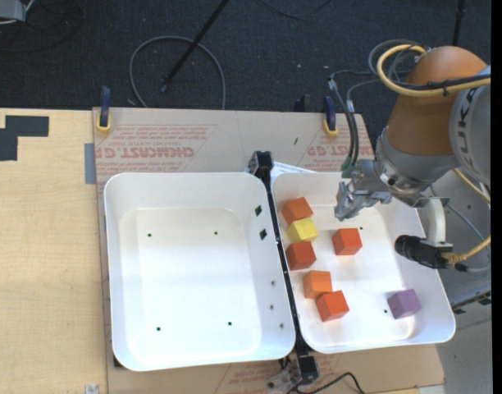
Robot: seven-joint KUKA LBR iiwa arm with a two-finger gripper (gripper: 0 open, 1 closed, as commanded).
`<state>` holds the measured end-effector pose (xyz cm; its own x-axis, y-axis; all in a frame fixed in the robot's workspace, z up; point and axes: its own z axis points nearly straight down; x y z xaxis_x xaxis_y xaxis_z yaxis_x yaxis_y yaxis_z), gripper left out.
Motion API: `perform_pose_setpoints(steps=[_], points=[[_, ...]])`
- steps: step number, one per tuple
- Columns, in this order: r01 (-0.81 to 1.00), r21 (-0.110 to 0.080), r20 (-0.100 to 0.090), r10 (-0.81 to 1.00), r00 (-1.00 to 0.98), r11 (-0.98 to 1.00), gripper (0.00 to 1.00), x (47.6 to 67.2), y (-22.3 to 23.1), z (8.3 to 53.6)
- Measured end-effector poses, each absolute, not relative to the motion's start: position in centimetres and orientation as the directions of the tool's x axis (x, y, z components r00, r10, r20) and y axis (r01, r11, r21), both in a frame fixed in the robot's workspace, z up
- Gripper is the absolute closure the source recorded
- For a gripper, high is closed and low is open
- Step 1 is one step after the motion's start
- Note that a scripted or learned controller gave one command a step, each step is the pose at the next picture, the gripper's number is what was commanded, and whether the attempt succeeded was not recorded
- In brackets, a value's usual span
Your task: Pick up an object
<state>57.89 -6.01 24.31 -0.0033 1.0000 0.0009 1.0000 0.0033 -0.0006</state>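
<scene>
Fixed overhead camera, slanted down, both bins (111, 220) visible

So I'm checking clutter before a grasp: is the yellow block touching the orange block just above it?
Touching: the camera view shows the yellow block against the orange block, no gap.

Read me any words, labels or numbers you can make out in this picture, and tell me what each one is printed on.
"CHEMCAST GP", red print repeated in rows and seen upside down, on the brown protective sheet under the two bins.
More of the same red print at the sheet's bottom edge: too cut off to read.
The blocks, such as the yellow block, and the bins carry no text.
</scene>
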Motion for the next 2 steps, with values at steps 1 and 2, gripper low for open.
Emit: perform_pose_setpoints(steps=[1,2], points=[[1.0,-0.001,0.001,1.0,-0.003,0.003,1.0,59.7,-0.7,23.4],[1.0,0.0,0.001,1.0,-0.004,0.004,1.0,61.0,4.7,24.0]])
